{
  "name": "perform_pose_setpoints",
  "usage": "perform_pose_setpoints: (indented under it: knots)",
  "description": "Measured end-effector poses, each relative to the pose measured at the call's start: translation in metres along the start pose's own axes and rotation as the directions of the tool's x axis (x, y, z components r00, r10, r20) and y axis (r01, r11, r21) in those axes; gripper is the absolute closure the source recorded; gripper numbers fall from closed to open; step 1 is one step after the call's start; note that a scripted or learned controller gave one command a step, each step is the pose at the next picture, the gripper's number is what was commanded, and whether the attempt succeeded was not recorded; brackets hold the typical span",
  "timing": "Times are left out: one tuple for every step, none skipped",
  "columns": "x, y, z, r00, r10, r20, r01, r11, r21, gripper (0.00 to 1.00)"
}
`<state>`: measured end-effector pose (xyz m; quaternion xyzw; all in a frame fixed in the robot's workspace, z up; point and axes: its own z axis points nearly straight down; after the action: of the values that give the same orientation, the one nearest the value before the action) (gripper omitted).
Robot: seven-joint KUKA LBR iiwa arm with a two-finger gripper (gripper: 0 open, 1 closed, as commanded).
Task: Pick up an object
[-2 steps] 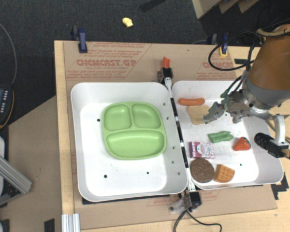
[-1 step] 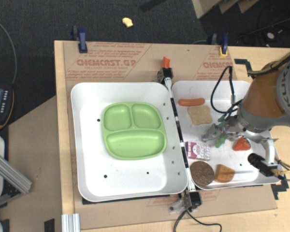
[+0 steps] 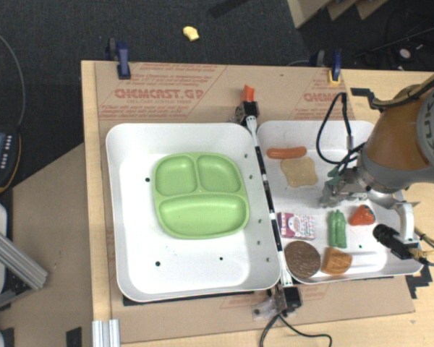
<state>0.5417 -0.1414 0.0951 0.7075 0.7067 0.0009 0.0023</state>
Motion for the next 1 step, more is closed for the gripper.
perform_pose_setpoints:
  knots:
    - [0.0001,-0.0003,0.0007,1.0,0.0,0.0,0.0,1.0,0.001,0.0]
